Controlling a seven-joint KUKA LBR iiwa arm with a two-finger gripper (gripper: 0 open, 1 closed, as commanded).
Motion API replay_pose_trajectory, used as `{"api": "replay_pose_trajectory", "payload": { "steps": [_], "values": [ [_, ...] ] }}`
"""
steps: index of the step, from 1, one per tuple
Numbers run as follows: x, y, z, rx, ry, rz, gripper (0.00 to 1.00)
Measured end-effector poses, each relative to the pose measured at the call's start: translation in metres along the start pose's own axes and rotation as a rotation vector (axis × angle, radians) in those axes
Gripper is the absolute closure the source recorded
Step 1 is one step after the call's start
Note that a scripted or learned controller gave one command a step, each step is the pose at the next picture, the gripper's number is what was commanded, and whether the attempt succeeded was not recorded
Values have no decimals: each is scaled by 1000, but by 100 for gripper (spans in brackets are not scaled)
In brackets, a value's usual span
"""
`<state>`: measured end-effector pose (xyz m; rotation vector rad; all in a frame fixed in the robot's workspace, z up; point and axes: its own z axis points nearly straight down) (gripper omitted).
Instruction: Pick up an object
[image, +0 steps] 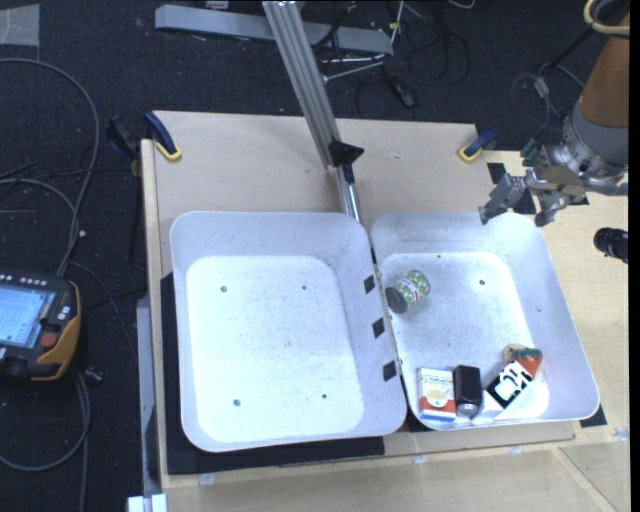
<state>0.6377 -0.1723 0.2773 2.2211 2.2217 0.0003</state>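
The right bin (500, 255) holds a small green-and-grey can (408, 291) lying near its left wall. Along its front wall sit a white-and-orange box (435, 391), a black block (467, 387) and a black-and-white item with an orange end (515, 378). My gripper (520, 203) hangs above the right bin's back right corner, well away from all of these. Its two dark fingers are spread apart with nothing between them.
The left bin (270, 330) lies beside the right one, with black clips (380, 325) along the shared rim. A slanted metal pole (315, 95) rises from the back of the bench. Yellow-tipped clamps (165, 140) grip the bench's back corners.
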Motion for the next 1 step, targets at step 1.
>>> {"api": "replay_pose_trajectory", "payload": {
  "steps": [1],
  "values": [
    [-15, -62, 178, 9, 2, 2, 0]
  ]
}}
